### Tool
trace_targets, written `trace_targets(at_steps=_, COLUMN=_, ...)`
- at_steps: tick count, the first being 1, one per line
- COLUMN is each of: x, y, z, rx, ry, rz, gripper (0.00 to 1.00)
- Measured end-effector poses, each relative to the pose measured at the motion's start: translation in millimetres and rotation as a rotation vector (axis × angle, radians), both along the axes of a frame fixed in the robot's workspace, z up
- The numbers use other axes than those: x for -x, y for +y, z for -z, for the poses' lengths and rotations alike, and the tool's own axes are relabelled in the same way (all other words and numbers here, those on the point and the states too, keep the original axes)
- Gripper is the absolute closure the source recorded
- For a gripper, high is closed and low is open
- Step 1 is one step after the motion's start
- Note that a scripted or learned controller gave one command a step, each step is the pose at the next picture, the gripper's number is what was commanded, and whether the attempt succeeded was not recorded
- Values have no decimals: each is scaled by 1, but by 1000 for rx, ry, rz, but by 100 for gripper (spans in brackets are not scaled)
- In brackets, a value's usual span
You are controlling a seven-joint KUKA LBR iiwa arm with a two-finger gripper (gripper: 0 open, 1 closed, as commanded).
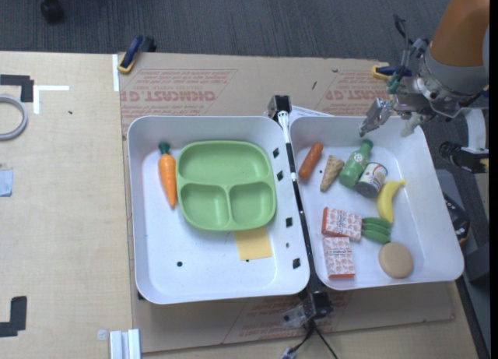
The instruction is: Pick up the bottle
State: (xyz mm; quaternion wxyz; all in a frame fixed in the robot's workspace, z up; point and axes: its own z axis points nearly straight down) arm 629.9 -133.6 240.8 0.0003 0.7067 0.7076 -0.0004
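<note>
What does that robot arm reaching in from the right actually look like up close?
The arm is bulky and rounded, with a broad orange band above a grey wrist section. Below that sits a cluster of silvery metal parts with thin dark cables looping off them and small blue-green bits. The end effector ends in two slim grey metal fingers.

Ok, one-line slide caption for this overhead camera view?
End effector open above the right bin, just behind the green bottle lying among toy foods.
</note>
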Motion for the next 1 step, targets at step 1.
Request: trace_targets(at_steps=1, x=0, y=0, z=-10, rx=1, ry=0, rz=-2, gripper=100)
